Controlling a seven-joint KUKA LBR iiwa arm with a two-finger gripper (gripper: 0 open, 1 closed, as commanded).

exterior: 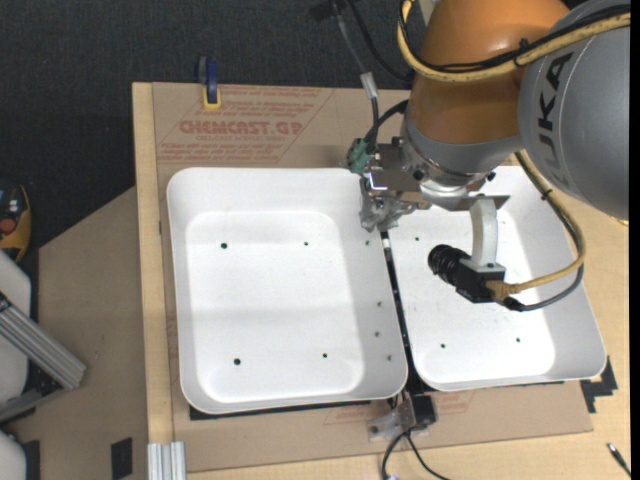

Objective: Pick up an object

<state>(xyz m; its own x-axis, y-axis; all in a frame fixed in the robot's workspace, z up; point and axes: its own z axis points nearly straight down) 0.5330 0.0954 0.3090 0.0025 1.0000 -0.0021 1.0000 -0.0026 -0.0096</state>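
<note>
From the camera above the bench, the grey arm (pixel 590 98) comes in from the right, and its orange band (pixel 480 38) bulks large over the far edge of the right bin (pixel 530 358), hiding much of that bin's far half. Below the band the wrist ends in a cluster of metal parts at the seam between the two bins, where the gripper (pixel 378 213) sits low over the far end of the divide; whether it is open or closed I cannot tell, as the wrist body covers it from this angle. A black cylindrical part (pixel 462 273) on a white bracket hangs off the wrist over the right bin's floor, with a yellow cable (pixel 545 280) looping from it back up to the arm. No loose object for picking can be made out; any in the right bin's far portion would be hidden under the arm. The left bin (pixel 190 268) lies just beside the right one, their rims touching along the middle. Both rest on a brown board (pixel 250 118) printed with red lettering, with a blue and yellow clamp (pixel 209 80) at its far edge. A small black connector (pixel 420 410) sits at the near edge by the seam.
</note>
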